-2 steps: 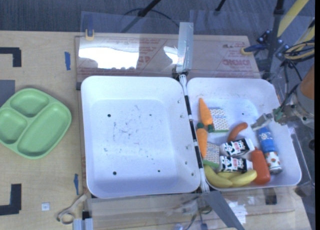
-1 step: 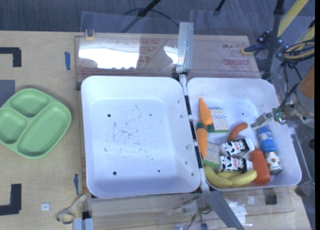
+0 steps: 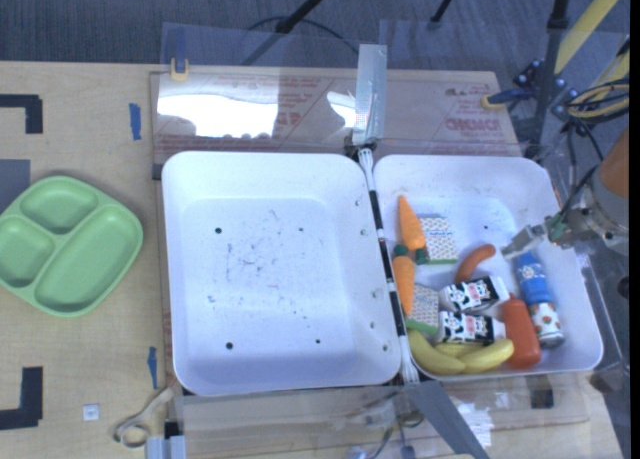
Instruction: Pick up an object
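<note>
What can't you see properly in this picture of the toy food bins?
- The gripper: small and blurred at the right bin's far side in the camera view, so its fingers can't be judged.
- The arm: cut off by the picture's right edge.
- The banana: partly hidden under the cow-patterned cartons.
- The blue can's label: too small to read.

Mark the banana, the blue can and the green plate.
banana (image 3: 462, 357): camera view, middle of its curve.
blue can (image 3: 531, 278): camera view, its side.
green plate (image 3: 100, 209): camera view, outer rim.
</note>
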You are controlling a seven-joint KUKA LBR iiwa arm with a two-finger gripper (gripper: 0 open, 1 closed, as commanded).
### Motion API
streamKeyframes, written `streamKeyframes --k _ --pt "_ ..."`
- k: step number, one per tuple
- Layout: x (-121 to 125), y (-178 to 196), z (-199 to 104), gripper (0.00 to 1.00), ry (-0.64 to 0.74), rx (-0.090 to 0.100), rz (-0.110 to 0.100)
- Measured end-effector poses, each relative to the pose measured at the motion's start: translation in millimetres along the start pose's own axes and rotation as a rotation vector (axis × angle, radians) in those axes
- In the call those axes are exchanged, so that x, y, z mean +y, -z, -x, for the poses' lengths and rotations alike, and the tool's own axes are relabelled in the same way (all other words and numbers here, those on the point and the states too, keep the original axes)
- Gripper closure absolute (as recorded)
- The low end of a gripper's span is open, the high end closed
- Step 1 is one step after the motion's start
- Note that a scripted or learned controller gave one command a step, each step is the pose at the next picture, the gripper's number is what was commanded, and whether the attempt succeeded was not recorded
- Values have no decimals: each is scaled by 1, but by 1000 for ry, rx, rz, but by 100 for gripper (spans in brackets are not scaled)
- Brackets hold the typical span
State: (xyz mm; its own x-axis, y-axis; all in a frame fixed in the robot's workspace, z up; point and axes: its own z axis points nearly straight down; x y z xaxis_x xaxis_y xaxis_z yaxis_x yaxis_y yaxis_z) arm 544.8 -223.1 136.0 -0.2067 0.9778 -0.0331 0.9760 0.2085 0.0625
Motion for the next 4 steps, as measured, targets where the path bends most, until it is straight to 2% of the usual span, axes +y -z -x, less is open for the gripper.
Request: streamKeyframes --k 1,3,4 --pt "47 13 7 0 -171 25 -62" --pt "29 2 3 0 -223 11 -22" --pt "27 1 2 0 -227 8 -14"
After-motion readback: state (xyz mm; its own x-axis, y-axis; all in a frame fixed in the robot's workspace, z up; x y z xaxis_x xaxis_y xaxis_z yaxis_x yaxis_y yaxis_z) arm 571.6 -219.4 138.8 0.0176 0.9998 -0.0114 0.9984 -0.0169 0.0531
